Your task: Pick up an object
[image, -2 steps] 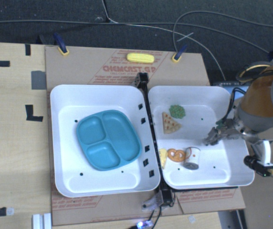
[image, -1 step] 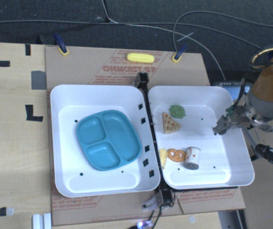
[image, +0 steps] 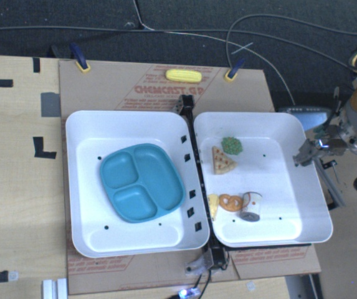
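At the right edge of the right bin (image: 303, 167), outside its wall, sits the gripper (image: 312, 151), grey metal, nothing visible between its fingers; whether the jaws are spread or clenched cannot be told at this size and angle. Step in hand, by judgement: approach not yet made, no object chosen or lifted. Right bin, contents: one green broccoli-like piece (image: 231, 145) near the upper middle; one pizza slice (image: 222, 160) just below it, touching or nearly so; one pretzel (image: 231, 202) near the front; one small cup or can on its side (image: 251, 207) just beside the pretzel on the right; one yellow piece (image: 212, 204) against the divider, to the pretzel's left. Left bin (image: 81, 185), contents: one blue tray (image: 142, 182) with three compartments, lying flat. Behind the bins, on the cardboard sheet (image: 116, 83): one banana (image: 183, 75), well apart from the arm. Next move, by judgement: swing left over the right bin, settle above one item, descend with jaws parted; the broccoli piece stands proud and may be easiest, while the pretzel and cup crowd each other. Writing: red print on the cardboard, partly legible as "CHEMCAST GP"; smaller lines beneath unreadable. Two blue-and-yellow clamps (image: 80, 60) hold the sheet's back edge.
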Tool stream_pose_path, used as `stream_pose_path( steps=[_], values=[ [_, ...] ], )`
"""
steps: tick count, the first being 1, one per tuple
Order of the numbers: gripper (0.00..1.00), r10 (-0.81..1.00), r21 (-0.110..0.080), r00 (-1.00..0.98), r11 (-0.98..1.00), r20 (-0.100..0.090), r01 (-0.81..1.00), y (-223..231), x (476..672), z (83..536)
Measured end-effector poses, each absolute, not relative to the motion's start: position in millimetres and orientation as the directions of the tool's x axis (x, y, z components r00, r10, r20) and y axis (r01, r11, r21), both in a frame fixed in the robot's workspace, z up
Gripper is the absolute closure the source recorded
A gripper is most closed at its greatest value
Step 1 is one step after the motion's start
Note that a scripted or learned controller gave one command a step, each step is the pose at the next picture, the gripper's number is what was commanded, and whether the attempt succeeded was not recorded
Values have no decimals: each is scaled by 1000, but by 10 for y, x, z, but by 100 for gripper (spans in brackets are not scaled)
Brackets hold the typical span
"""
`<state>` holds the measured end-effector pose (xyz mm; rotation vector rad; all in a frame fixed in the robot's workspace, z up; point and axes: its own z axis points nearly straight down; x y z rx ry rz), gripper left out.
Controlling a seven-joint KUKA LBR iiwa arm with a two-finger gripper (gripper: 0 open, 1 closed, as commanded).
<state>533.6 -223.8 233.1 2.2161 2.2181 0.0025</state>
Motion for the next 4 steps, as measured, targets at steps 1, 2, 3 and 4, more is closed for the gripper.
stream_pose_path(
  steps=[1, 2, 3, 4],
  values=[
    [100, 1000, 2, -1, 1, -1, 1000, -2238, 5344, 2558],
    [100, 1000, 0, -7, 7, 1, 1000, -1663, 5540, 2592],
    [100, 1000, 0, -7, 7, 2, 1000, -1148, 5730, 2634],
    [100, 1000, 0, -6, 6, 1, 1000, -642, 5952, 2643]
  ],
)
